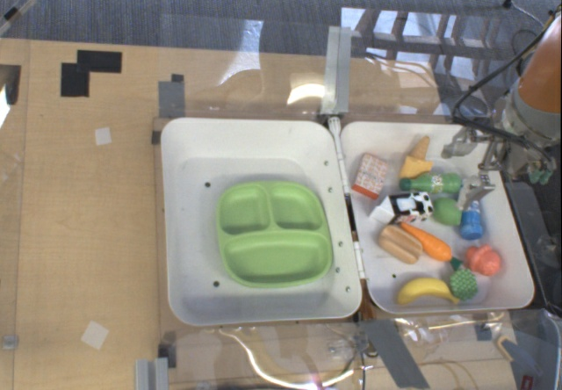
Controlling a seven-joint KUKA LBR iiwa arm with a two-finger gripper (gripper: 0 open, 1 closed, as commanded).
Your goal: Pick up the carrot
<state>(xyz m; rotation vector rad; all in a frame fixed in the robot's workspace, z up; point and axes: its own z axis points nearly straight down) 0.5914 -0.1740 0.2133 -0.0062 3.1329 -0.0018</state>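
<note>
The carrot [428, 241] is orange with a small green top and lies slantwise in the right bin [525, 285], between a hot dog bun [399, 243] on its left and a red tomato [483, 260] on its right. My gripper [479, 176] hangs over the bin's far right part, above a blue bottle [471, 221]. It is well apart from the carrot, up and to the right of it, with nothing seen held in it.
The right bin also holds a banana [425, 292], a green knobbly toy [464, 284], a lime [448, 211], a black-and-white cow [410, 205], a green bottle [433, 184], a yellow wedge [417, 160] and a red-and-white box [371, 176]. A green divided plate [274, 234] sits in the left bin [189, 160].
</note>
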